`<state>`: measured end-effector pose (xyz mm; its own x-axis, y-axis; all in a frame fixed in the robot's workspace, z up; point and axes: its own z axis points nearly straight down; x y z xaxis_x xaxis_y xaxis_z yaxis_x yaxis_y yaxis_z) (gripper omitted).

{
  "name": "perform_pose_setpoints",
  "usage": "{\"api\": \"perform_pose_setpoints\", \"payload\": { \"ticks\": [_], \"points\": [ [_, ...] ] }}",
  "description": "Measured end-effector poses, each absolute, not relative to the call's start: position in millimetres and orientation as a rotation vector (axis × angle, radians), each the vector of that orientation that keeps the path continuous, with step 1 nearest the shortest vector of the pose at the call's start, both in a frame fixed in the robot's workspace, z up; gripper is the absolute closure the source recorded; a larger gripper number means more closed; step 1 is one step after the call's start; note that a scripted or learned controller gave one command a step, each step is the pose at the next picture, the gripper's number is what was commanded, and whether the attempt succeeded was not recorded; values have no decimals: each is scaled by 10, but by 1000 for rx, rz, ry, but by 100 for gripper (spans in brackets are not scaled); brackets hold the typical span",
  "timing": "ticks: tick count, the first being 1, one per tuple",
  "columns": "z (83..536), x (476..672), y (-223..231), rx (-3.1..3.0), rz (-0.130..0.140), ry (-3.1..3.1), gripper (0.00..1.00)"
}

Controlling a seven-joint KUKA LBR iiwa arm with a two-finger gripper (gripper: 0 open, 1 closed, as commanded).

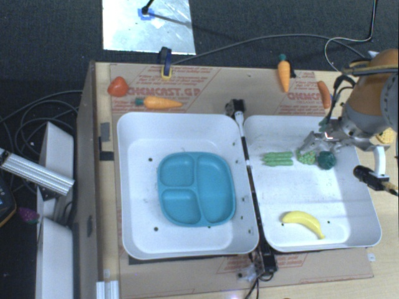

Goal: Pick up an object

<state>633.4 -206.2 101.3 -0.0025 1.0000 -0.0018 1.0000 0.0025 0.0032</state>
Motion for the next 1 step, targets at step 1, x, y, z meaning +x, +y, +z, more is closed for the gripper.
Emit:
{"api": "perform_pose_setpoints", "payload": {
  "ticks": [1],
  "points": [
    [1621,6699,-2063,2212,4,2223,0]
  ]
}}
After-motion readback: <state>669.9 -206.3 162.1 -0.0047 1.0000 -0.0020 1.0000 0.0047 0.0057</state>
